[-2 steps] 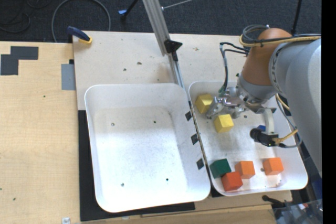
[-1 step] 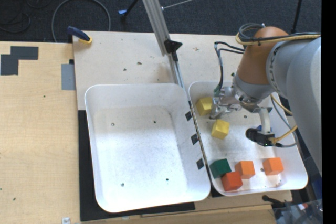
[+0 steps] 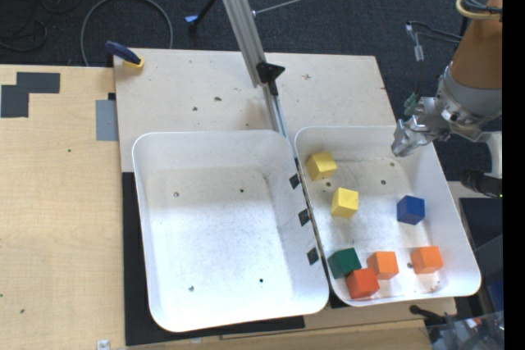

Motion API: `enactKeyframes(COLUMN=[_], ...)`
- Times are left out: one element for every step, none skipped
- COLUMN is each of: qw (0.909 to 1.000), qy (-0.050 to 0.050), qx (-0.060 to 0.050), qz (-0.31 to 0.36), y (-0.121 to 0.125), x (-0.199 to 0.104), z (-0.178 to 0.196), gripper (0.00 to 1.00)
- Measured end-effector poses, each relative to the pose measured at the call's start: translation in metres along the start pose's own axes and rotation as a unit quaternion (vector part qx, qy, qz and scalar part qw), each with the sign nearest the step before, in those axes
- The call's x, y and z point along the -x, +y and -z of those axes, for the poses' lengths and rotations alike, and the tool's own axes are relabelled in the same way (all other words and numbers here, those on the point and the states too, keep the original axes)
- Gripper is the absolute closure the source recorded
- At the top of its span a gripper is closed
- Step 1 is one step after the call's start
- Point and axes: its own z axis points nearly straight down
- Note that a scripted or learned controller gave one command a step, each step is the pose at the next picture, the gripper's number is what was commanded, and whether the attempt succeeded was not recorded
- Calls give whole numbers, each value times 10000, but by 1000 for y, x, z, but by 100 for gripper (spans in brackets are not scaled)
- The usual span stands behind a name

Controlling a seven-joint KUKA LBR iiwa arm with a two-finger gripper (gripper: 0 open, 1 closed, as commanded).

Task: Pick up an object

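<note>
At the right of the frame the gripper (image 3: 405, 140) hangs over the upper right rim of the right bin (image 3: 459, 258) — whether it is open or closed cannot be told, and nothing shows in its grasp. In that bin lie two yellow cubes (image 3: 321, 165) (image 3: 345, 202) toward the upper left, a blue cube (image 3: 411, 210) at the right — and along the bottom a green cube (image 3: 344, 262), a red cube (image 3: 362, 283) and two orange cubes (image 3: 383, 264) (image 3: 426, 259). The left bin (image 3: 156, 176) fills the lower centre.
</note>
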Motion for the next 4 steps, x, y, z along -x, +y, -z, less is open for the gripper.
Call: enactKeyframes(qw=[10000,10000,10000,10000], qy=[32,18,21,-1], qx=[-68,-48,-28,-20], qz=[24,11,1,16], y=[-15,-14,-56,22], x=[-56,-53,-62,-15], z=[-43,-41,-148,-148], gripper=[100,0,0,0])
